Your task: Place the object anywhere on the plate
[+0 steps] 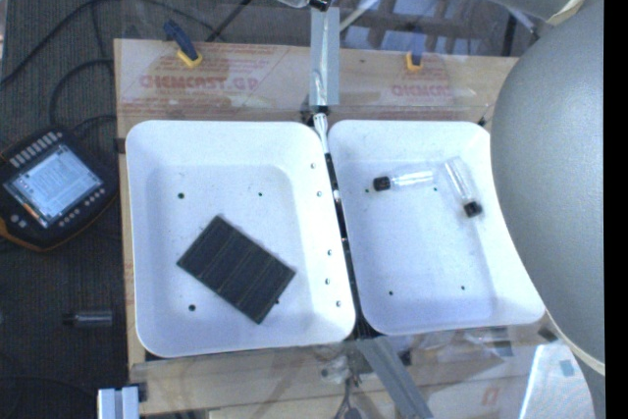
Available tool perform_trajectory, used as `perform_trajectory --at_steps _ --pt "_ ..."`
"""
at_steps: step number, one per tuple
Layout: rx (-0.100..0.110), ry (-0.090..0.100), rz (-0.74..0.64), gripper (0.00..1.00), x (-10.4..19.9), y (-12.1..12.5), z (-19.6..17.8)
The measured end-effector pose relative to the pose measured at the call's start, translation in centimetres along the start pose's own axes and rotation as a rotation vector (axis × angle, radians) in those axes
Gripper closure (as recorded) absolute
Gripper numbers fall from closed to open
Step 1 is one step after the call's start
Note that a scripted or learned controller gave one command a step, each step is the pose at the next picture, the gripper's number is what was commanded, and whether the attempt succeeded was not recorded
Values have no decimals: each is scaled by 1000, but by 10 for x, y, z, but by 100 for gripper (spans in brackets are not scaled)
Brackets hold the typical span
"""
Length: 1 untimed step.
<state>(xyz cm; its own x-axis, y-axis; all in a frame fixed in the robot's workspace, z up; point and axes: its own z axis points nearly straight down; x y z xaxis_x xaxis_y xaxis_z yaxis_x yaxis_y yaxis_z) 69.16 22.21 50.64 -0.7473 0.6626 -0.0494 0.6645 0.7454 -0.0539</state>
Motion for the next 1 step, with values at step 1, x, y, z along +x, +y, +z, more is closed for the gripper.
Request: perform_trajectory --at_steps 1 --pt "3 -3 0 100 -1 2 -7"
